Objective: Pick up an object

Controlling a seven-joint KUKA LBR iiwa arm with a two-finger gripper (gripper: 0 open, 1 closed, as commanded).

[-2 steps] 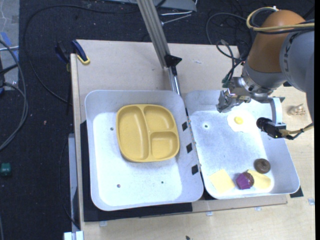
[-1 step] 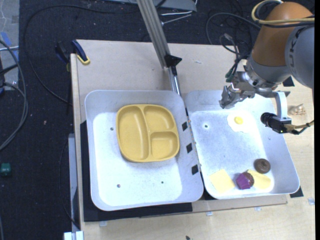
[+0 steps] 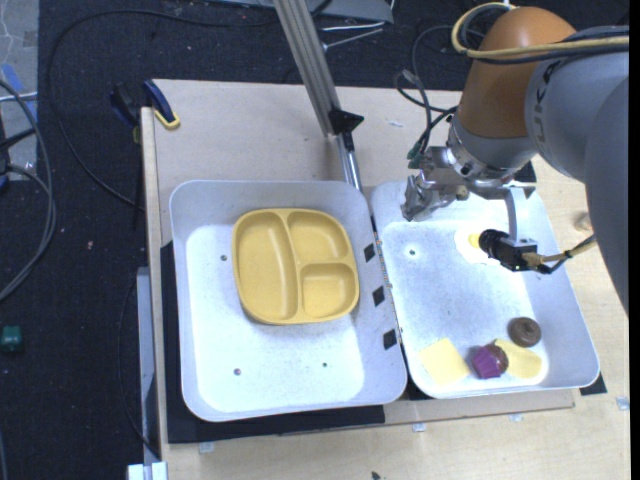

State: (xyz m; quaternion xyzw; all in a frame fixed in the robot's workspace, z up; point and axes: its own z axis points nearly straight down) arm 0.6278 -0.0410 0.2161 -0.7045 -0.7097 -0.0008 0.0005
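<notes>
Risk of an empty grab: gripper, finger state impossible to tell, hangs at the right bin's upper edge, well apart from the purple object at lower right.

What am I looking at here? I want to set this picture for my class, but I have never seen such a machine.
One camera, fixed above a bench, looks down at a slant. The large grey robot arm with an orange band reaches in from the right. At its tip is the gripper, hanging over the far end of the right shallow white bin; I see nothing held in it. That bin holds a pale yellow flat block, a small purple lump and a brown round piece. The left shallow white bin holds a yellow plastic divided tray. The arm's job is to pick up one object.
</notes>
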